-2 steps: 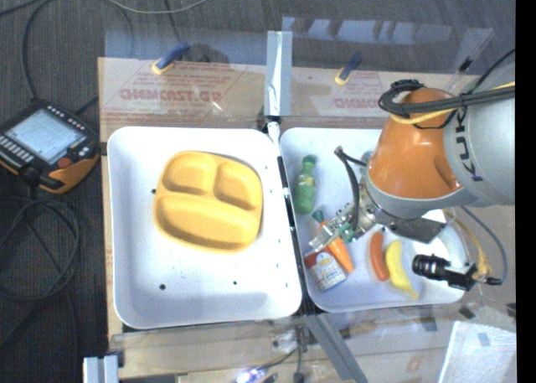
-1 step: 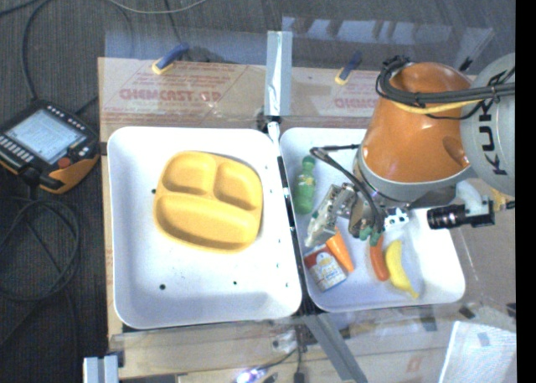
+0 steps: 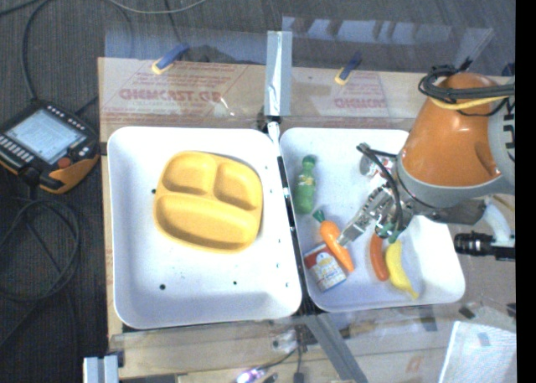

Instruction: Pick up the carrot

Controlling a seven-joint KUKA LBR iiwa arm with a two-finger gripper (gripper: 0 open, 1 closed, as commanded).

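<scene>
carrot point(image 3: 337, 245), small orange tapered toy with green stub top, probably light rigid plastic and a little slick: lies slantwise on the floor of the right shallow white bin point(image 3: 435, 260), between a green bottle point(image 3: 305, 184) and a red-labelled packet point(image 3: 326, 267). two-finger gripper point(image 3: 366, 215) hangs just beside its upper right, fingers spread, pinching nothing. best hold judged across the thick mid-body, not the narrow tip.
</scene>
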